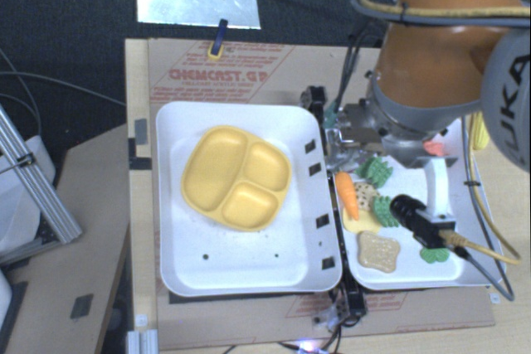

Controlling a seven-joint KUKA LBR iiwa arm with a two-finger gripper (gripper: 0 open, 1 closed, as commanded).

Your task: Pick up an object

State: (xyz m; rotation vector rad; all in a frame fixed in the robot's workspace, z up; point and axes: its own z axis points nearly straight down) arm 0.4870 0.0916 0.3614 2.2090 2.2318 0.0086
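My gripper (347, 140) hangs under the big orange wrist band, over the far left part of the right bin (477, 261), close to the wall between the two bins. Just in front of it lies an orange toy carrot (344, 190). Beside the carrot are a green ridged piece (378, 172), a yellow dotted cheese slice (362, 201) and another green piece (384, 210). A tan slice of toast (378, 253) lies near the bin's front edge. The arm hides the bin's back part.
The left bin (199, 261) holds a yellow divided plate (236, 177). A small green piece (433, 254) sits at the front right of the right bin, and a reddish bit (435, 149) peeks out under the arm. Cardboard lies under both bins.
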